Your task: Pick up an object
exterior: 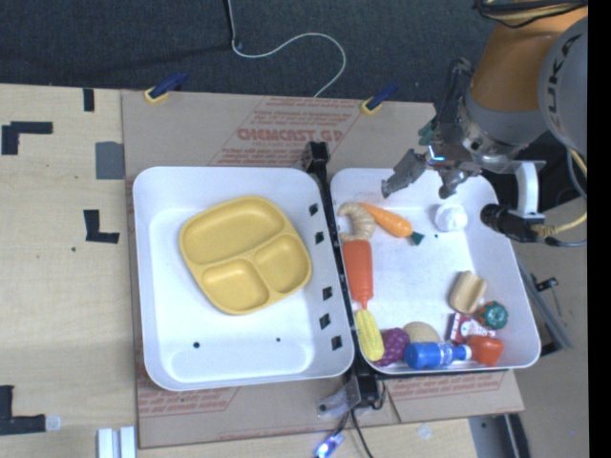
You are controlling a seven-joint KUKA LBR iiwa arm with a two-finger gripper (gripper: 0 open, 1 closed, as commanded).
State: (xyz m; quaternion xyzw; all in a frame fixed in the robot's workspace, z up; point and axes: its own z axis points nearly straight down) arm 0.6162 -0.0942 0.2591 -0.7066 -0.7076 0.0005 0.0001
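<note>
My gripper (422, 183) hangs open above the far edge of the right bin (420, 265), its two dark fingers spread with nothing between them. Just below it lie an orange carrot (387, 220) and a small white piece (450, 218). A pale curled item (359, 219) rests beside the carrot. Along the bin's left wall lie an orange-red sausage-shaped toy (358, 270) and a yellow corn cob (368, 333). At the near right corner sit a blue bottle (428, 355), a purple grape bunch (393, 340), a tan bread piece (466, 291) and red items (483, 349).
The left bin (162, 342) holds a yellow divided plate (245, 253). A black divider (326, 246) with clips runs between the bins. A white cable (286, 46) loops across the dark floor behind the bench.
</note>
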